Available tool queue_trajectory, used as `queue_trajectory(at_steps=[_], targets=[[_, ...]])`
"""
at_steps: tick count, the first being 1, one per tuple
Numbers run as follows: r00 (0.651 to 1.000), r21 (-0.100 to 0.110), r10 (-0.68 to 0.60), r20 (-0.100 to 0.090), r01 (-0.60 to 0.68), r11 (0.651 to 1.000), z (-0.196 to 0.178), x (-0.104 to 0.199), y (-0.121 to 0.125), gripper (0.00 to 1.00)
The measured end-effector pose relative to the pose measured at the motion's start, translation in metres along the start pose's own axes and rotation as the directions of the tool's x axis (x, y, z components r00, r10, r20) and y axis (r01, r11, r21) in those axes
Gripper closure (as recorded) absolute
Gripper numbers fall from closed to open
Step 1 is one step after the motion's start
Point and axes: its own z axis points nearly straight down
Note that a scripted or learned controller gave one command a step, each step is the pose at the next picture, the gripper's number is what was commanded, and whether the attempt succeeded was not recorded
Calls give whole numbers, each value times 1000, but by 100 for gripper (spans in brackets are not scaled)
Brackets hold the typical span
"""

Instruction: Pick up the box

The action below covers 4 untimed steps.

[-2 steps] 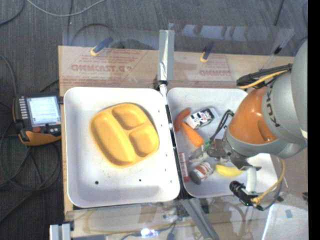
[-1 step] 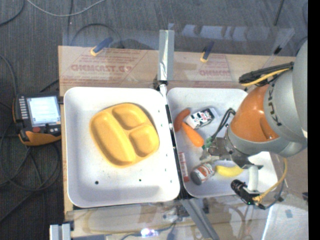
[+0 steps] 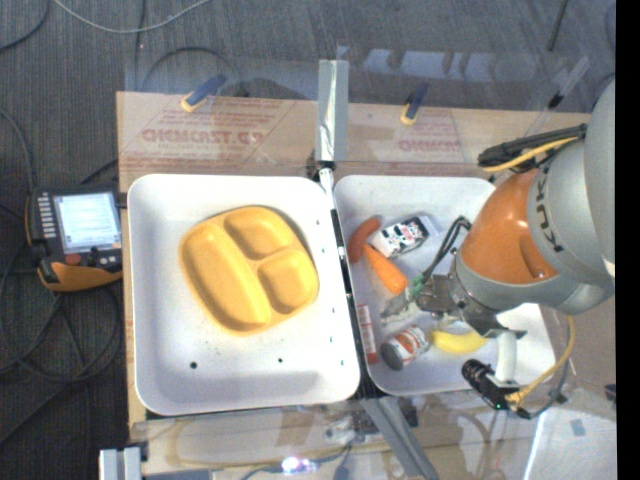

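Box (image 3: 404,234) laid near the right bin's (image 3: 350,268) far edge beside a carrot (image 3: 385,269), gripper (image 3: 412,306) lowered mid-bin over clutter, finger opening not discernible, yellow tray (image 3: 250,266) set in the left bin (image 3: 160,368).

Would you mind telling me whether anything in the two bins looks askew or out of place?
Nothing is spilled or broken. The small can lies tipped on its side in the right bin, beside the banana, and the yellow divided tray sits skewed in the left bin.

Bright, even overhead light; soft shadows, slight blur.
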Motion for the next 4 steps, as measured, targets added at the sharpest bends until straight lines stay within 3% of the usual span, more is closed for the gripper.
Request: queue_trajectory(at_steps=[1,2,3,4], targets=[[1000,4,3,-1,-3,1000,-8,-1,0,100],[991,10,132,-6,-131,991,9,-8,2,100],[791,7,612,3,-612,791,9,-14,34,100],[506,7,862,19,-863,506,-242,21,20,100]])
